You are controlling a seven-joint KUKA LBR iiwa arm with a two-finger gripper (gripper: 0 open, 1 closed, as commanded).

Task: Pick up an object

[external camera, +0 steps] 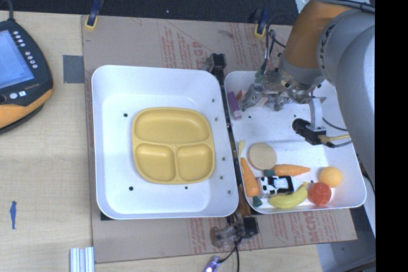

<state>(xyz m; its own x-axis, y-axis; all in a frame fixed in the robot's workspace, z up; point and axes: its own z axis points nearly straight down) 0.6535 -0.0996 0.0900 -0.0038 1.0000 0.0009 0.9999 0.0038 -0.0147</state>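
On the tabletop (44, 169) we see two bins side by side. The left bin (111, 137) holds a divided tray (173, 144) near its middle. In the right bin (347, 200), the arm (319, 35) reaches over the far end, its gripper (268, 95) near the far left corner. Along the near end lie a carrot (250, 178) by the left wall, a round disc (262, 155), a second carrot (291, 169), a banana (287, 199), a tomato (320, 193) and an orange (330, 176). A handheld controller (19, 73) lies at the far left of the tabletop.
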